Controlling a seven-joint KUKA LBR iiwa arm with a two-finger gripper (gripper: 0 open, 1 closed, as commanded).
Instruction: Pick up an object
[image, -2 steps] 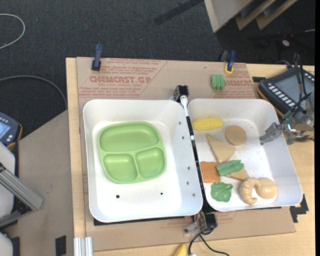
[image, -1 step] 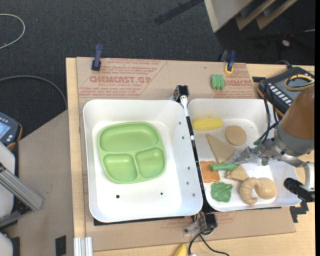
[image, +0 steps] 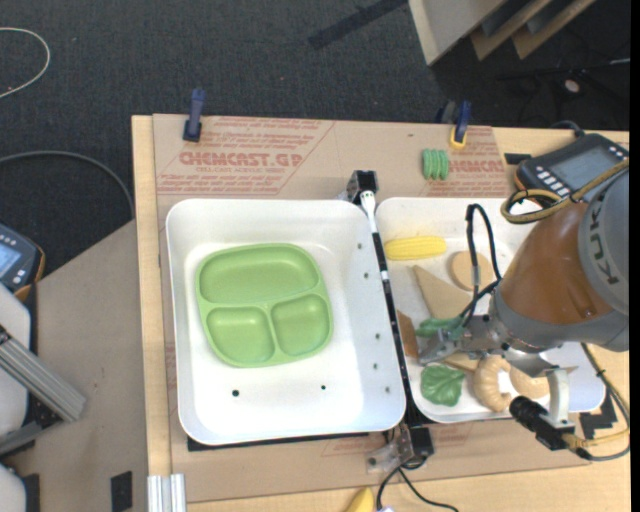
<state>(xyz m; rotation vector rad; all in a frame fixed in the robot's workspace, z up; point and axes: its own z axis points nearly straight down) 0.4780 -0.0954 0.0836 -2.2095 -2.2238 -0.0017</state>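
1. Though the jaws (image: 447, 345) are lowered into the right bin (image: 395, 215), whether they are parted or closed cannot be told.
2. Just below them a green leaf-shaped toy (image: 440, 384) is seen, probably light and pliable; its edge should be pinched.
3. Farther off, a yellow corn cob (image: 414, 247) lies; the left bin (image: 200, 405) carries a green divided plate (image: 264, 303).

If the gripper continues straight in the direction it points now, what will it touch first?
Probably the green leafy piece lying at the gripper tip in the right bin; past it stands that bin's left wall. Depth is unclear from above, so the tip may pass above the piece.
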